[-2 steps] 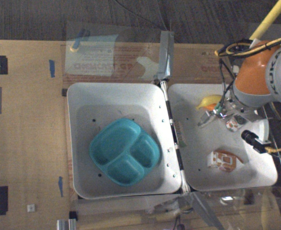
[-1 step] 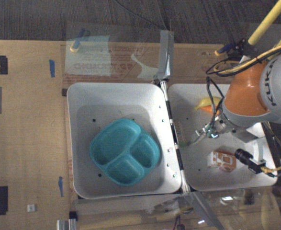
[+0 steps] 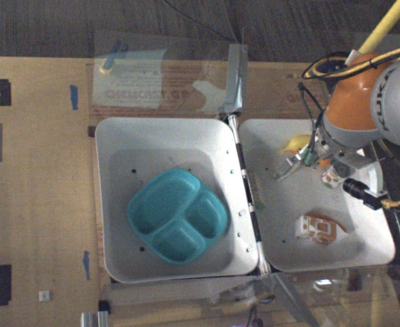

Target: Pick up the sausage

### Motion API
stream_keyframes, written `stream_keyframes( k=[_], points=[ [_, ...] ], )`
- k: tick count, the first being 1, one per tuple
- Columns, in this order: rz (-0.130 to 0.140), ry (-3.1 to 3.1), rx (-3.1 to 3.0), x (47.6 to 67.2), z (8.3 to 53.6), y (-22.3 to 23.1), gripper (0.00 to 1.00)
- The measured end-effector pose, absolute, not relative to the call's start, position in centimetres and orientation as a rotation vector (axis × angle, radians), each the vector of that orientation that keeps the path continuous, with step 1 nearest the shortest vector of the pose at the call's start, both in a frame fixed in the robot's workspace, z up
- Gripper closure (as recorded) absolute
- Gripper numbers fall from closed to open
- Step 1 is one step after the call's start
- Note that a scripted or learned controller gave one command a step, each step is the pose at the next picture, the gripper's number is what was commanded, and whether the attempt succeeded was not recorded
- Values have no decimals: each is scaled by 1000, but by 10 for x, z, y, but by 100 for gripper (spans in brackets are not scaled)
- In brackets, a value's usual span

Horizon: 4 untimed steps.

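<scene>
Camera view, looking down on the bench: the gripper [image 3: 283,168] is hanging over the upper left part of the right bin [image 3: 281,247]. Its two fingers [image 3: 280,175] are standing slightly apart and gripping nothing. The sausage [image 3: 319,228], showing as a blurred orange-brown and white piece, is lying on the floor of this bin, well apart from the fingers, lower and further right. A yellow item [image 3: 295,142] is sitting just above the gripper. A small white and red item [image 3: 332,176] is lying partly under the wrist. The left bin [image 3: 118,142] is holding a teal divided plate [image 3: 177,214].
</scene>
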<state>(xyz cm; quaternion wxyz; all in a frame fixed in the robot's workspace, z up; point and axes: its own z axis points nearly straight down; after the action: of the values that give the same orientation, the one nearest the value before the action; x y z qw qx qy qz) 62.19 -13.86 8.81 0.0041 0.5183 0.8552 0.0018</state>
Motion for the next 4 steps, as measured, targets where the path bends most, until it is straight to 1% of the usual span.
stream_keyframes(
  k=[1,2,3,4],
  points=[
    [6,2569,1796,590,88,-115,0],
    [12,2560,1797,592,101,-117,100],
    [12,2560,1798,592,100,-117,0],
    [5,2583,1778,592,88,-119,0]
  ],
)
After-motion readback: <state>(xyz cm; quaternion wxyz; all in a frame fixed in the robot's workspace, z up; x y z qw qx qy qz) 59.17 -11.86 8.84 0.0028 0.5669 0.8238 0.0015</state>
